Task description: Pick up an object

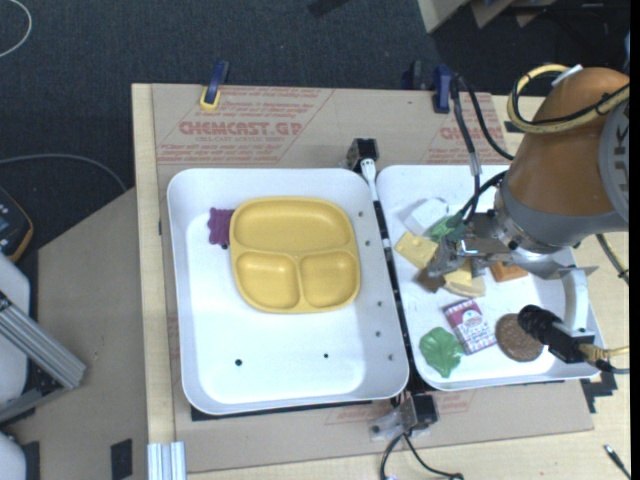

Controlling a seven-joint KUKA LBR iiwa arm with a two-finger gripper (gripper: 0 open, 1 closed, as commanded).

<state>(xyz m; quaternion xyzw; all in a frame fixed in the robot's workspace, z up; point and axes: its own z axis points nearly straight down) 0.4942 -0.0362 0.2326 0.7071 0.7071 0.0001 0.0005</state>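
A bench (pixel 250 128) topped with brown board printed in red lettering carries two shallow white bins set side by side and touching along their inner edges. The left bin (pixel 285 368) takes the board's centre and nine o'clock side; the right bin (pixel 400 183) sits at three o'clock. Clamps grip the board's far edge: a yellow clamp (pixel 212 90) at about eleven o'clock and a blue clamp (pixel 441 86) at about one o'clock. A small black clip (pixel 362 153) sits at twelve o'clock where the bins meet, and another black clip (pixel 420 408) sits at six o'clock.
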